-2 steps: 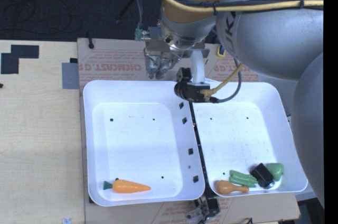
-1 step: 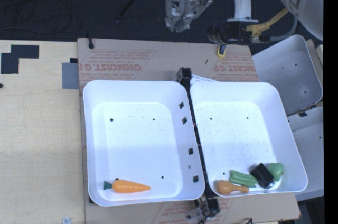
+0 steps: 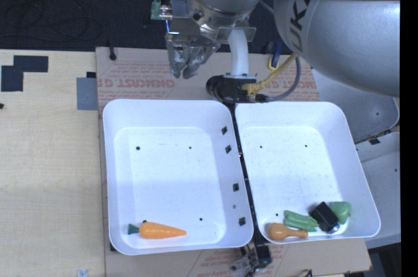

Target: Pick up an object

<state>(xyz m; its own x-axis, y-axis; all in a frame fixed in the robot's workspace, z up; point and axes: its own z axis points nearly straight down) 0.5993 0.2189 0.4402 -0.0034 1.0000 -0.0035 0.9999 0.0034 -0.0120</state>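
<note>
Fingers (image 3: 185, 65) — metallic, clenched, nothing between them — above smooth tapered carrot (image 3: 160, 230).

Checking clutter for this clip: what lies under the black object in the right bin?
The black object lies across green pieces, beside an orange pear-shaped toy. What its body covers is hidden.

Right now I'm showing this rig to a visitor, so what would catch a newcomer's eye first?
The big grey arm fills the top right, its claw hanging above the far edge of the left bin. Next comes the orange toy carrot, alone in that bin's near corner. The right bin holds a near-corner cluster: a green pea pod, a black block, and a tan pear-shaped toy.
</note>
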